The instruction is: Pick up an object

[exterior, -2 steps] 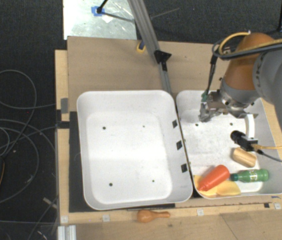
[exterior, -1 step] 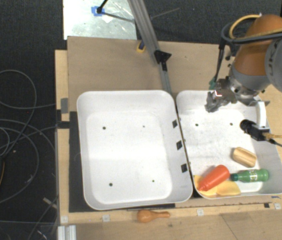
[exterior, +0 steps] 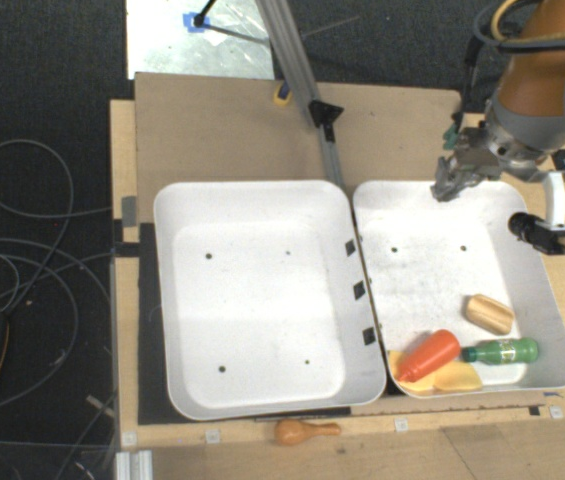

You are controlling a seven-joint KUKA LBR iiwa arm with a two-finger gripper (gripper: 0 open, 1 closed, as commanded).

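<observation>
The right bin (exterior: 432, 268) holds a tan wooden cylinder (exterior: 488, 313), a green bottle (exterior: 502, 351), an orange-red carrot-shaped toy (exterior: 428, 355) and a yellow piece (exterior: 454, 379), all bunched in its near right corner. My gripper (exterior: 448, 185) hangs over the far edge of that bin, well away from those objects, with nothing seen between its fingers. The fingers look close together, but their state is too small to make out.
The left bin (exterior: 257, 298) sits beside the right one, joined along a divider with black clips (exterior: 359, 290). A small orange wooden piece (exterior: 305, 430) lies on the bench in front of the bins. A grey pole (exterior: 297, 63) slants across the back.
</observation>
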